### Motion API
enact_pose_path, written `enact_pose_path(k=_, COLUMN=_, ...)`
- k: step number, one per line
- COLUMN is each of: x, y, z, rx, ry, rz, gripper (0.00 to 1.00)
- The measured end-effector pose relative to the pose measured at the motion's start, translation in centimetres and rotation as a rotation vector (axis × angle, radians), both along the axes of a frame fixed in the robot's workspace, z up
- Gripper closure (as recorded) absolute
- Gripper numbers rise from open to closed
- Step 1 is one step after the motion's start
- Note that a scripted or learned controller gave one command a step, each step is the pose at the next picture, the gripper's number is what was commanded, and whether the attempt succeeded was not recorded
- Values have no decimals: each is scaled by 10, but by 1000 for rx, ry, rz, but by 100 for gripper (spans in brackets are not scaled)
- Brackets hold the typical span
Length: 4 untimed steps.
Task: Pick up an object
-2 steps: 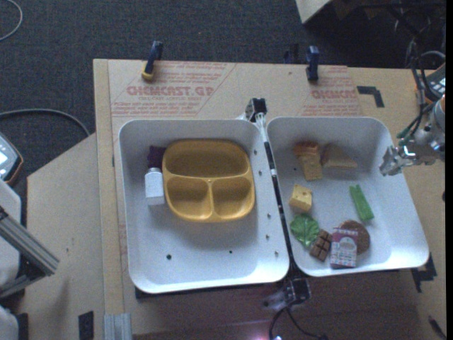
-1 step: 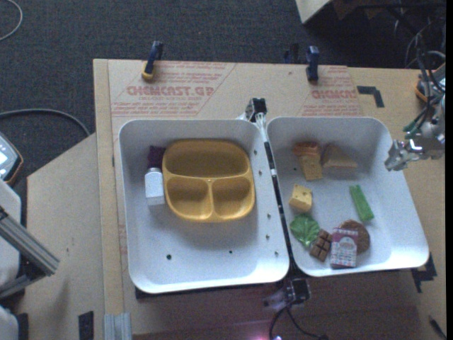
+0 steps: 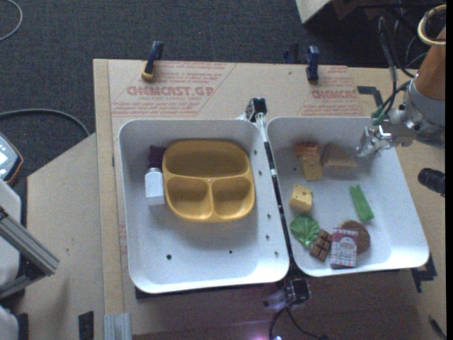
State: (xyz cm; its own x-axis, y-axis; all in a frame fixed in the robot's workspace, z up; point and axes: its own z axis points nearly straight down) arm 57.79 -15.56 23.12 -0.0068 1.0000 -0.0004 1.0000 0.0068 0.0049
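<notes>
Camera view had the gripper [image 3: 371,142] over the far right corner of the right bin [image 3: 410,218], arm coming in from the right edge. Couldn't tell if it was apart or shut at this resolution; nothing visibly held.

Nearest candidate was the tan block [image 3: 340,163], just left of the gripper and slightly nearer the camera. It lay with its long axis roughly across the bin, left to right. Next to it, further left, were the two small orange-yellow blocks [image 3: 308,160], stacked close together along the bin's far side.

Other options sat further down the bin: green stick [image 3: 361,202] below the gripper, long axis running near-to-far with a slight tilt; cheese wedge [image 3: 301,198] toward the divider; green leaf [image 3: 305,228], chocolate piece [image 3: 321,246], pink packet [image 3: 344,251] and brown round [image 3: 355,234] bunched at the near edge.

My read: shortest move was a small shift left and down onto the tan block, closing across its short side. Risk was the bin wall right behind it.

Left bin [image 3: 141,253] with yellow tray [image 3: 208,180] and white bottle [image 3: 154,186] was well apart, not relevant.
</notes>
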Motion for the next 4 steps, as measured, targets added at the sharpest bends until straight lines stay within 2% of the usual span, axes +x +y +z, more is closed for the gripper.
enact_pose_path(k=1, x=2, y=50, z=-1, rx=3, ry=6, rz=-1, gripper=100)
enact_pose_path(k=2, x=23, y=75, z=1, rx=0, ry=1, rz=-4, gripper=100)
enact_pose_path(k=4, x=15, y=70, z=-16, rx=0, ry=8, rz=-7, gripper=100)
